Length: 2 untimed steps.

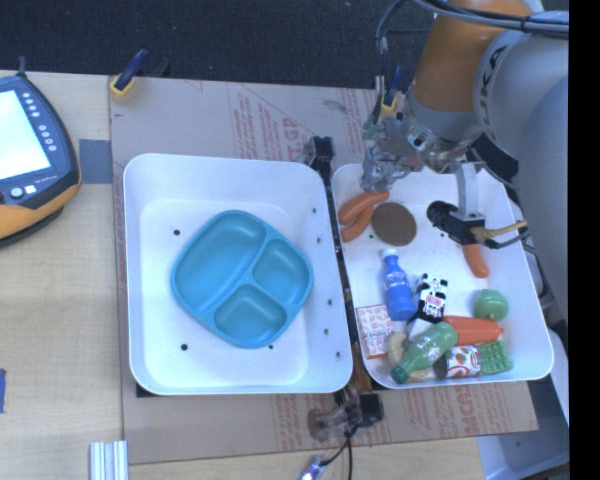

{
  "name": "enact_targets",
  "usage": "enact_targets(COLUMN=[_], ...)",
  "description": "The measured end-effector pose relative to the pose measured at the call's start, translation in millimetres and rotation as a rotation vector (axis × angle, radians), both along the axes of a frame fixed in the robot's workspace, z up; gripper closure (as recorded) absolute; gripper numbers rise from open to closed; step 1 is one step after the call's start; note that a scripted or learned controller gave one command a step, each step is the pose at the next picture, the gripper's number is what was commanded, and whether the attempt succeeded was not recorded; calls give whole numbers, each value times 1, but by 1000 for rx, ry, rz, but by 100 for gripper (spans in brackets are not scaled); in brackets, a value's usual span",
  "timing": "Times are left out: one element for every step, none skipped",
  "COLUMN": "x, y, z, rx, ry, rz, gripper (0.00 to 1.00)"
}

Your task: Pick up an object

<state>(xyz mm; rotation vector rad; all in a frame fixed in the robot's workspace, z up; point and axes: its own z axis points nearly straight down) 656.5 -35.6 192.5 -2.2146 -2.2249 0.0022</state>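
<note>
Hot dog [358, 212] in right bin [528, 268], pincer [378, 176] above it, grip state unclear, wooden bench [50, 308].

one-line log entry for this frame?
gripper at right bin far-left corner, over hot dog | nothing seen held | blue plate in left bin

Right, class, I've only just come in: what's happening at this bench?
A grey and orange robot arm reaches in over the right bin, its gripper low at the far end, just above an orange hot dog and beside a brown disc. Nothing is visibly held yet. That bin also holds a blue bottle and a green bottle. The left bin holds a blue divided plate.
</note>
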Motion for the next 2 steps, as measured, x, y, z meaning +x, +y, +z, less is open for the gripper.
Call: enact_targets(x=[-18,-9], y=[-42,-62], z=[49,-30], rx=[-1,-2], ry=[-1,4], rz=[-2,-1], gripper=[100,100])
